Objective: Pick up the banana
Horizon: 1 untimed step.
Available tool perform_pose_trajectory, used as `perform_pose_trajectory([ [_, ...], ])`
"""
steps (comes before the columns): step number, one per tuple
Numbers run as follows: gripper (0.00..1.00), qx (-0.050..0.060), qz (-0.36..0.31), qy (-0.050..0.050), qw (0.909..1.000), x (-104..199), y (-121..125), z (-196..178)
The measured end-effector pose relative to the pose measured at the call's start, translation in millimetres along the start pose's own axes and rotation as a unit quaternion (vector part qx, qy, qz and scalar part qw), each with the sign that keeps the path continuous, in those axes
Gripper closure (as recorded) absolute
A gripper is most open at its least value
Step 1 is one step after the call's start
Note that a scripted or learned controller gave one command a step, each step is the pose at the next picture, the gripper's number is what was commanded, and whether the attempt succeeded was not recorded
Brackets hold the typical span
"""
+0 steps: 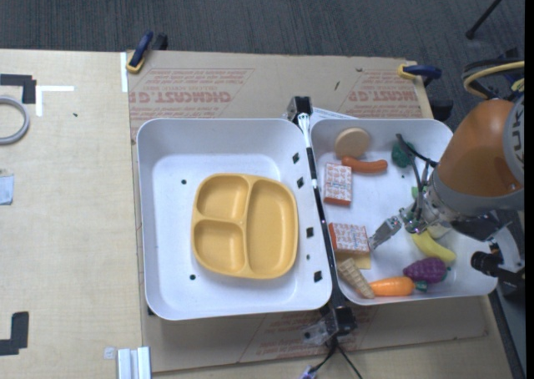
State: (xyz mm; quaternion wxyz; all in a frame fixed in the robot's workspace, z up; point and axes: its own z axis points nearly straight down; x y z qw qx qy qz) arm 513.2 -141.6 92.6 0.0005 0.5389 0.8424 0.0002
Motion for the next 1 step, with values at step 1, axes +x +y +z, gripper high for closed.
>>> perform_pose_trajectory([
  [1,1.00,-0.001,0.002,-0.001,1.0000,-0.8,0.9,-9.9],
])
